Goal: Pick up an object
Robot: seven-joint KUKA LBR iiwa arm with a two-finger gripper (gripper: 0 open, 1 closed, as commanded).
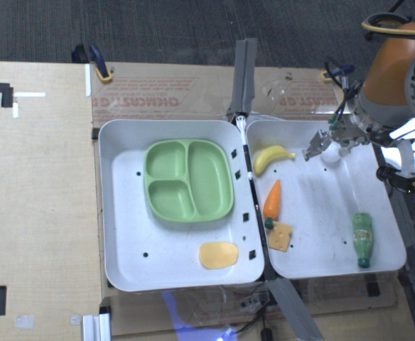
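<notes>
One end effector (320,146) hangs over the far part of the right bin (378,265), low and close to the bin floor, with nothing between its fingers; from this angle I cannot tell whether it is parted or closed. It sits at the end of the grey wrist that comes in from the right, under the orange band.

Nearest to it is the banana (270,157), lying just beside it toward the divider between the bins, apart from the tool and not touched. Nearer the camera along the same divider lies the carrot (272,199), and touching its lower end is a small tan cracker (279,236). Well apart, by the right wall, lies a green bottle (362,239) on its side.

In the left bin (115,212) a green tray (189,180) rests flat, with a yellow chip (218,255) near the front rim.

Judged from this, the task is at the approach step: nothing is lifted yet. The banana looks the likeliest target. The next move would call for a short shift toward the divider, lining the tool across the banana's narrow width, then a descent. The bin wall close behind the fruit may crowd that descent.
</notes>
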